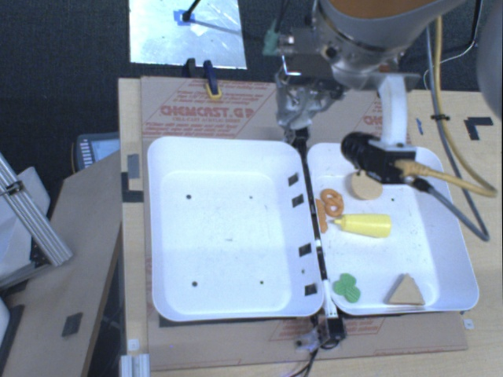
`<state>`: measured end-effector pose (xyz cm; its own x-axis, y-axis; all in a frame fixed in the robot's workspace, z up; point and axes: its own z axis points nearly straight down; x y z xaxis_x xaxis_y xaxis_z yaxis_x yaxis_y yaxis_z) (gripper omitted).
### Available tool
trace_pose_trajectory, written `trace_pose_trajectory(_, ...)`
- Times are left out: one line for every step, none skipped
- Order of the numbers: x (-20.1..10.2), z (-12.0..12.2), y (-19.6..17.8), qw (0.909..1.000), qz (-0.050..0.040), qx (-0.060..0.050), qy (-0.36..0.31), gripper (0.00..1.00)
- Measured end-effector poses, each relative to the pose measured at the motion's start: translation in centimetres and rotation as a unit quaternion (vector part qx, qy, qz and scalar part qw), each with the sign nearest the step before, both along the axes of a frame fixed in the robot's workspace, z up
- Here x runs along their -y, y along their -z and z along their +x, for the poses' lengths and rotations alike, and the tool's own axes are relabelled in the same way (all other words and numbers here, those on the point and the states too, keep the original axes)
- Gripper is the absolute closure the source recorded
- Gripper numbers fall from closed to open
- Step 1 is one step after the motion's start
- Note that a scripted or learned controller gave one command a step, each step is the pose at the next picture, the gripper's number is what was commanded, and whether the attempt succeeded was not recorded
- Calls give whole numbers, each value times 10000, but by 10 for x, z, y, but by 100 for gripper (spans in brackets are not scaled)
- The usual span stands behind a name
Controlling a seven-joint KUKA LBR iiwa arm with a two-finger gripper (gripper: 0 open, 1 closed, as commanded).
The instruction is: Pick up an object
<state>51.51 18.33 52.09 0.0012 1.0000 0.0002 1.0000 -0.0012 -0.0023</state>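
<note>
The right bin holds several small objects. An orange pretzel-shaped piece lies by the bin's left wall, with a yellow bottle-shaped piece lying on its side just below it. A tan round disc sits near the back, partly under the robot's own fittings. A green clover-shaped piece and a tan wedge lie near the front edge. My gripper hangs above the far end of the divider between the two bins, away from all of these objects and with nothing seen in it.
The left bin sits beside the right one, on a cardboard sheet. Black clips line the divider. A shiny metal plate lies behind the bench. An aluminium rail leans at the far left.
</note>
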Motion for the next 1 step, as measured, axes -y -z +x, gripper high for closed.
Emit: trace_pose_trajectory(-50, 48, -15, 10000, 9, 41, -35, 100)
